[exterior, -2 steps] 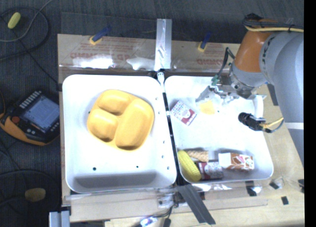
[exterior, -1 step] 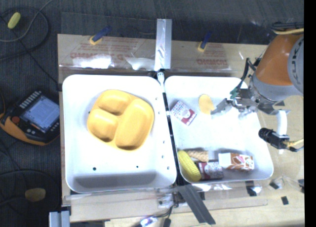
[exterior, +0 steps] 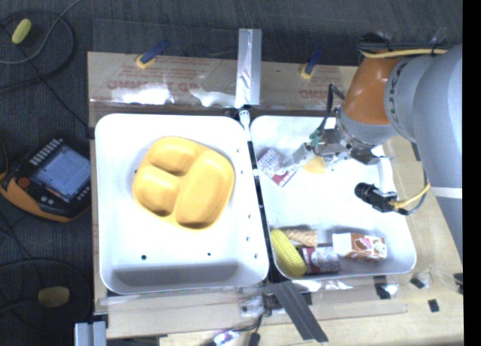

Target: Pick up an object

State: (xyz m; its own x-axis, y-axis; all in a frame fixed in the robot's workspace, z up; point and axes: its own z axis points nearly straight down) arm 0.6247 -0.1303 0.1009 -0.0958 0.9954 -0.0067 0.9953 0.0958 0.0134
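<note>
Two white bins: left bin (exterior: 113, 209) one yellow bread mould (exterior: 183, 181); right bin (exterior: 398, 258) one corn cob (exterior: 288, 253), several packets. Gripper (exterior: 322, 153) low; jaws' state unclear.

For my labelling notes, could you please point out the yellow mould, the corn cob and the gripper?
Yellow mould (exterior: 183, 181): camera view, its middle.
Corn cob (exterior: 288, 253): camera view, mid-length.
Gripper (exterior: 316, 153): camera view, fingertip area.

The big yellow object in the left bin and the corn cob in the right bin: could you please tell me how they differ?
The big yellow lumpy object is far larger than the corn cob. The lumpy object is smooth, with three rounded lobes; the cob is slim and long. The lumpy object lies alone in the middle of the left bin, while the cob is crowded against packets at the near edge of the right bin. Both are yellow.
</note>
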